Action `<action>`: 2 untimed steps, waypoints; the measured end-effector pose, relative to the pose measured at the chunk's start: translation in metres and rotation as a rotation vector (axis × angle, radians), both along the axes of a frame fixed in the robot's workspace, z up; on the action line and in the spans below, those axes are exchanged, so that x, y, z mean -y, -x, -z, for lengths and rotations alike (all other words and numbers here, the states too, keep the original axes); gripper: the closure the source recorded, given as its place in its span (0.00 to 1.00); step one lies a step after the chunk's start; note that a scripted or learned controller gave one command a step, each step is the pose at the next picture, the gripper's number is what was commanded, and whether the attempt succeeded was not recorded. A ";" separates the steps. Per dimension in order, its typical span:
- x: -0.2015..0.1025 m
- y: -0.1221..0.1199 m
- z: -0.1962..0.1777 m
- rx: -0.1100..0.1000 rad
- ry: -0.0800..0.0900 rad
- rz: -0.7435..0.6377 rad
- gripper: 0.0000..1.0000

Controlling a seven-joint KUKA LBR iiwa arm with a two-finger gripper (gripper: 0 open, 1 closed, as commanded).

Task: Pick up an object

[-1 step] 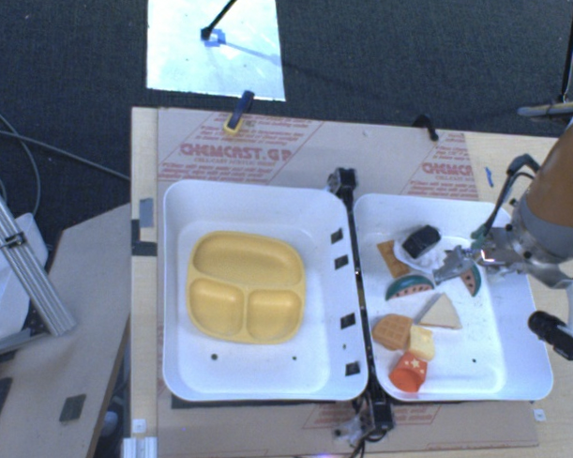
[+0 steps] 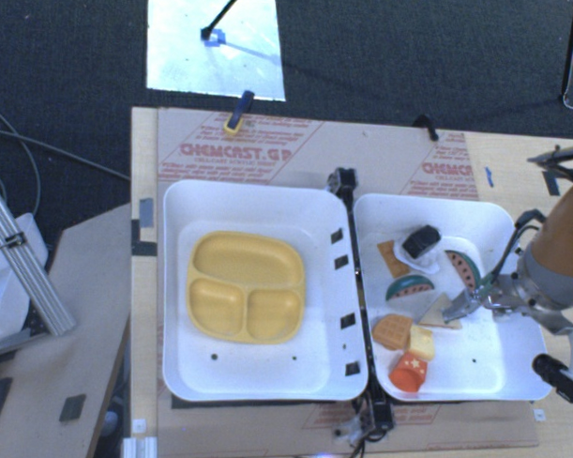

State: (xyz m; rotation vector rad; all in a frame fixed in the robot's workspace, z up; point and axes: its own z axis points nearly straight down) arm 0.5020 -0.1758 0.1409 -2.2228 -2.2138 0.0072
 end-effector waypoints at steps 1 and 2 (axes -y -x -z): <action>-0.003 -0.004 -0.015 0.010 0.001 -0.005 1.00; -0.003 -0.004 -0.014 0.010 0.000 -0.005 0.00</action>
